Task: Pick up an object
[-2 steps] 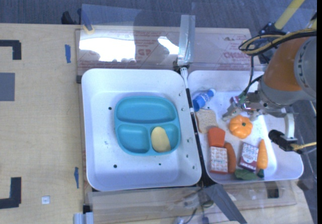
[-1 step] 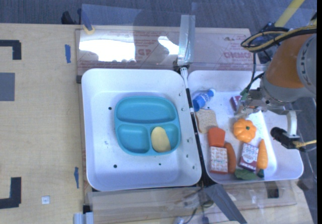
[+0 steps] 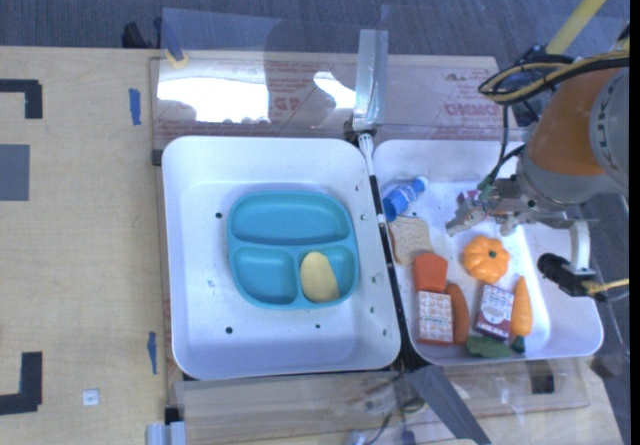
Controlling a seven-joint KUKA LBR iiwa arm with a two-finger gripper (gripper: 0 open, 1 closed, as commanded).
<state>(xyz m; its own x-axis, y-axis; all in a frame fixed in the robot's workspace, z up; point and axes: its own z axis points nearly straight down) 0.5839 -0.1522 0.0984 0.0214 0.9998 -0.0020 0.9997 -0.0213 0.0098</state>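
Gripper (image 3: 490, 208) hangs over the far part of the right bin (image 3: 580, 333), just above a small orange pumpkin (image 3: 486, 259); I cannot tell how it is set. In the left bin (image 3: 190, 263), a yellow lemon (image 3: 319, 277) lies in a blue tray (image 3: 262, 223).

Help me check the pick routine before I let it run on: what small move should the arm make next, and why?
Probably a short, straight descent. The hand sits over the right bin, just above the small orange pumpkin, and nothing shows between its fingers. The pumpkin stands a little apart from the carton and carrot below it, so it looks like the easiest target.
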